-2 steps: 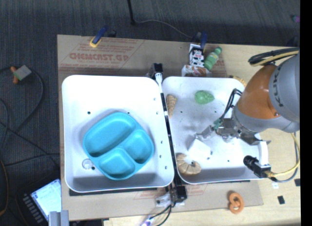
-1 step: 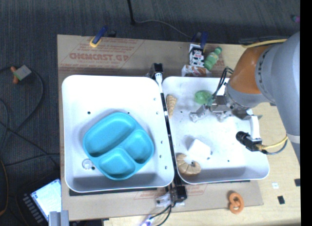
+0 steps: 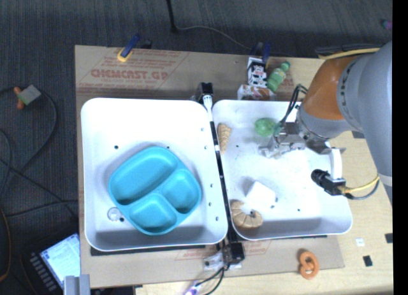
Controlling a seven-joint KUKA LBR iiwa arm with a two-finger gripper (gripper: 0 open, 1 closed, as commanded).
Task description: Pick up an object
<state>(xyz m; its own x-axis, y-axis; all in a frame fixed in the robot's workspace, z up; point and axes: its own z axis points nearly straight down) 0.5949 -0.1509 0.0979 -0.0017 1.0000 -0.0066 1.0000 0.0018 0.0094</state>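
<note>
The arm reaches in from the right, its orange band high over the right bin (image 3: pixel 331 223), and the gripper (image 3: pixel 275 147) hangs low over that bin's far half — whether it is open or closed I cannot tell, and nothing can be seen held in it. A small green object (image 3: pixel 264 125) lies just beside the gripper on its far side. A white block (image 3: pixel 260 194) sits near the middle of the right bin, with a tan round object (image 3: pixel 246 216) at the near-left corner and a tan cone-like piece (image 3: pixel 224 135) against the left wall. The left bin (image 3: pixel 95 160) holds a blue divided tray (image 3: pixel 155 189). An orange ring (image 3: pixel 308 263) rests on the bench (image 3: pixel 127 74) in front of the right bin.
</note>
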